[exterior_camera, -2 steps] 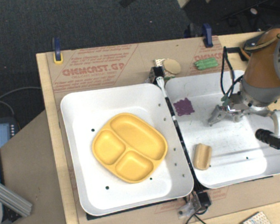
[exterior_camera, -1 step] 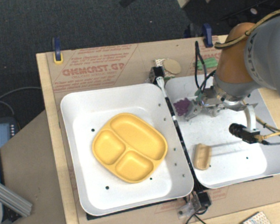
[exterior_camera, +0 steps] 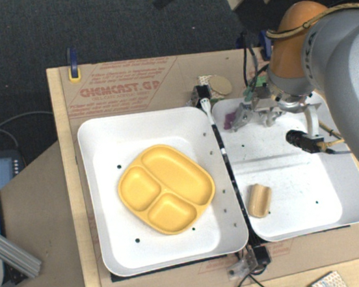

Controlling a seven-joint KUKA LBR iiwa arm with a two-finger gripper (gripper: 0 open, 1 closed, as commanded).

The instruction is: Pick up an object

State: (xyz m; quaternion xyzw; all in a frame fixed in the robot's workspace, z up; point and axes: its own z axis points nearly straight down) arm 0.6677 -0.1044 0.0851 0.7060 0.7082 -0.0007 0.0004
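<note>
Gripper [exterior_camera: 262, 110] above right bin [exterior_camera: 346, 213], perhaps near purple object [exterior_camera: 231, 120].

The arm [exterior_camera: 348, 78] hides the right bin's [exterior_camera: 308, 221] far corner; its bulk runs off the right edge.

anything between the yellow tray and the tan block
In the camera view, the raised rims where the two bins meet separate the yellow tray from the tan block; otherwise bare white bin floor.

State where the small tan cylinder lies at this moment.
The tan cylinder lies in the right-hand bin, near its lower left corner, close to the wall shared with the left bin holding the yellow tray.
</note>
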